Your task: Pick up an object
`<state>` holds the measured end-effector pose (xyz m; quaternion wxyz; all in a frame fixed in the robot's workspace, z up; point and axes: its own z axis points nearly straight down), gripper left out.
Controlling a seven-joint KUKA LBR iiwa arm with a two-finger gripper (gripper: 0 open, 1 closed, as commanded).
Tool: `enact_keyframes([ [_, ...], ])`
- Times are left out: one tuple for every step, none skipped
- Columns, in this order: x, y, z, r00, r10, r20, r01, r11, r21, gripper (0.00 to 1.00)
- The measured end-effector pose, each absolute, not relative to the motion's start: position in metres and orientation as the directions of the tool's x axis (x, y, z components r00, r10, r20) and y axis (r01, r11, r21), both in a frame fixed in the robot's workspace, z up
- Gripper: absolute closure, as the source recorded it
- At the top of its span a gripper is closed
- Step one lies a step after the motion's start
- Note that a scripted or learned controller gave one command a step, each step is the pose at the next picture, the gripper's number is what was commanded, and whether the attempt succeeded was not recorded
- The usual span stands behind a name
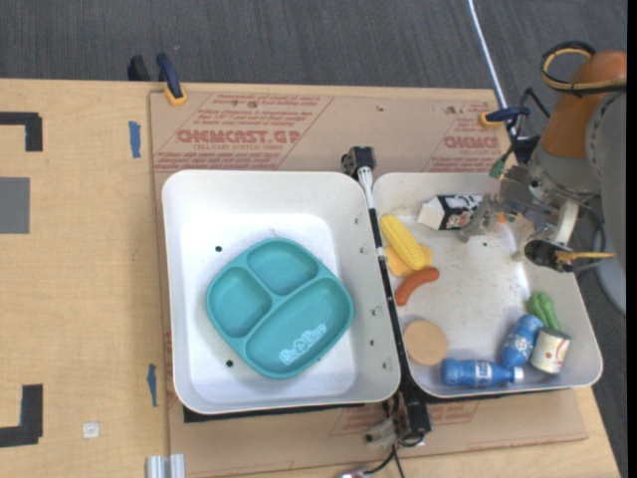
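Dark grey carpet is showing beyond the pale wood counter, which is carrying a brown printed cardboard sheet clamped at its far edge. Two shallow white bins are sitting side by side on it. The left bin is holding a teal divided plate, lying flat near its middle. In the right bin, a yellow corn cob is lying against the left wall, an orange sausage just in front of it, and a tan round disc nearer still. A small black-and-white carton is resting at the far side. Two blue bottles, a green piece and a small white cup are clustering in the near right corner. The tool is hanging just beside the carton; whether it is spread or closed cannot be told, and nothing is visibly caught in it.
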<state>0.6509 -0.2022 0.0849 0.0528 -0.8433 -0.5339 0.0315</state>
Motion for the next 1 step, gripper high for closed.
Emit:
enact_keyframes([
  [0.6386,-0.185,0.081,0.6,0.799,-0.036,0.794,-0.6,-0.095,0.0],
])
